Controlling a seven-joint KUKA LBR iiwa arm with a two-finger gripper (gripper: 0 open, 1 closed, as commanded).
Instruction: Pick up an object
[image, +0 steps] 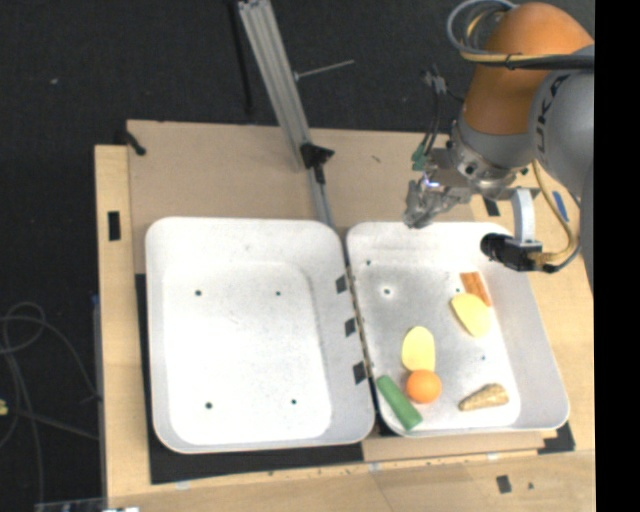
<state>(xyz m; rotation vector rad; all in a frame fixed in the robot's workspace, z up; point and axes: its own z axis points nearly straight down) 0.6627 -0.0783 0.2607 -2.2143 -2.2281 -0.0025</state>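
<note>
Objects for the pick all lie in the right bin (530, 330), gathered in its near and right part, while our gripper (424, 208) hangs over that bin's far rim, well apart from every one of them. From the gripper the pieces lie toward the near side of the view and a little to the right. Closest to it are the orange stick (476, 288) and the pale yellow slice (472, 314) touching it; farther on are the yellow oval (418, 349), the orange ball (424, 386) just beside it, the green stick (398, 401) at the near left corner, and the tan wedge (483, 398). We cannot tell from this view whether the jaws stand apart or together. We judge the ball the easiest to take, since it has no long axis to line up with.
</note>
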